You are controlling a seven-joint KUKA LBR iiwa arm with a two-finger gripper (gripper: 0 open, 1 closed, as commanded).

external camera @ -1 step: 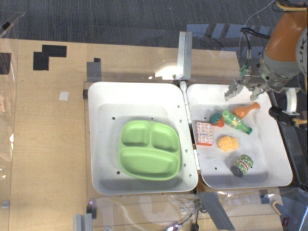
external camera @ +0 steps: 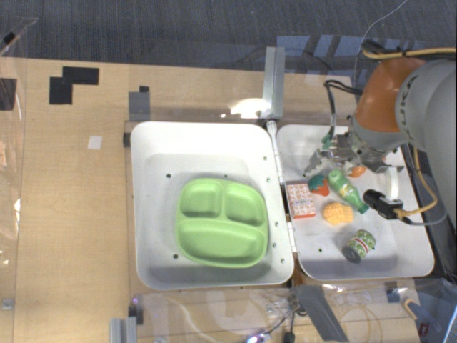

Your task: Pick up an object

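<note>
Tool (external camera: 330,156) low in the right bin (external camera: 421,259); jaws, cannot tell; green bottle (external camera: 348,189) lies just at its five o'clock, unlifted; nothing picked yet, the grasp and lift remain.

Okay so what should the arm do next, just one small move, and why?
Probably lower the gripper slightly onto the green bottle just below it in the right bin. It hovers over that cluster, and nothing shows between its fingers yet.
</note>
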